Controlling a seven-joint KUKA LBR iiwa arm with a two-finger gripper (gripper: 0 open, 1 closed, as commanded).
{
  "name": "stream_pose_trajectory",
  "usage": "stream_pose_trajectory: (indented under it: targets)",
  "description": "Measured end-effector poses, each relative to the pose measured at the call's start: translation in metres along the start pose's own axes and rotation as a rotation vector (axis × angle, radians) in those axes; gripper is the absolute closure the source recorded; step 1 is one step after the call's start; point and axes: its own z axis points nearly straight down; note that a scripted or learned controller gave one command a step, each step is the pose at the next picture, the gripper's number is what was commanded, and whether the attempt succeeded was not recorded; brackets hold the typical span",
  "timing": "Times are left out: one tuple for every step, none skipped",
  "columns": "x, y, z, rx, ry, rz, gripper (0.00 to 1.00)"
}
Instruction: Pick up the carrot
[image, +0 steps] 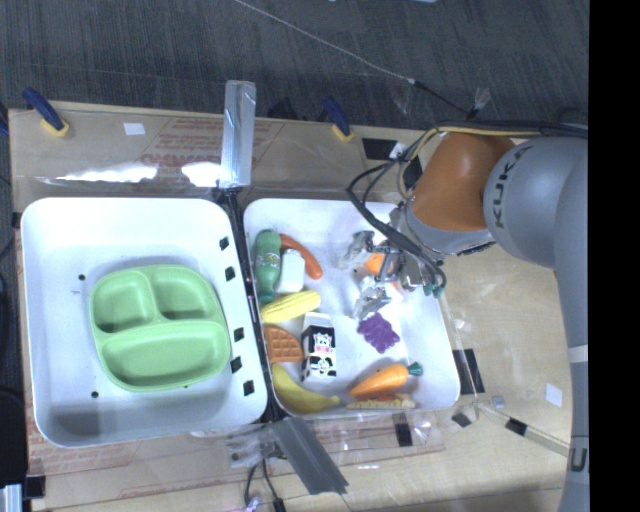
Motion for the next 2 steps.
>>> stream_pose_trajectory:
  targets:
    - [-0.0026, 0.0005, -0.0121, 0.003, -0.011, -0.005, 1.00]
    - [-0.0024, 0.0007, -0.0116, 0.003, -0.010, -0.006, 0.00]
